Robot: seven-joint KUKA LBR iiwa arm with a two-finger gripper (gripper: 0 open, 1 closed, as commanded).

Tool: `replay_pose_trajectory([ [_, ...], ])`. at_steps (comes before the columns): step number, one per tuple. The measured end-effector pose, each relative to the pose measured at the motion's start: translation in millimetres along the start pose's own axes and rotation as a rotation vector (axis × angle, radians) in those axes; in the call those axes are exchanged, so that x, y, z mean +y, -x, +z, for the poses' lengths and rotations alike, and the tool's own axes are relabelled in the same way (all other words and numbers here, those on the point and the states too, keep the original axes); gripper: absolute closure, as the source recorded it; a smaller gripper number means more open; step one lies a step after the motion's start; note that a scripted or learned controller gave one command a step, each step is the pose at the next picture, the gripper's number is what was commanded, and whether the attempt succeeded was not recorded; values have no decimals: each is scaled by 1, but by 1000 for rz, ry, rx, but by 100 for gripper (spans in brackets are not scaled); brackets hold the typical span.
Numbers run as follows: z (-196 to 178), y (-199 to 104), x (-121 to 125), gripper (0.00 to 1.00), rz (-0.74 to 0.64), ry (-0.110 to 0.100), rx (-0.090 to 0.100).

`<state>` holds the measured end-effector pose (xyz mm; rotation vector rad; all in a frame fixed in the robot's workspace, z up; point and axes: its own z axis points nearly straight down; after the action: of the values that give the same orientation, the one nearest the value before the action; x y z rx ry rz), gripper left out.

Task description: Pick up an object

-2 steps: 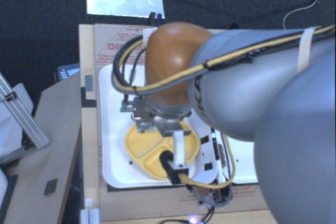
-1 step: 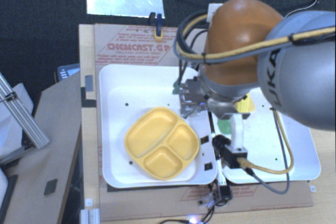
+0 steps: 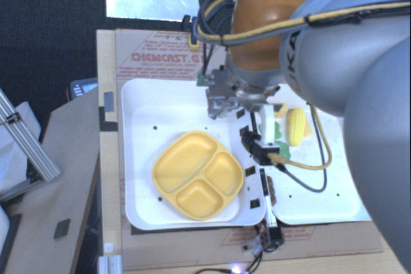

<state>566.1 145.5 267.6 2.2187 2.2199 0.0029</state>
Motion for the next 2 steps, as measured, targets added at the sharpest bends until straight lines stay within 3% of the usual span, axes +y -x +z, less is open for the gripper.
replay_pose_trajectory([
  [1, 56, -95, 13, 100, -11, -6, 4],
  [2, 2, -45, -34, 100, 1, -2, 2],
])
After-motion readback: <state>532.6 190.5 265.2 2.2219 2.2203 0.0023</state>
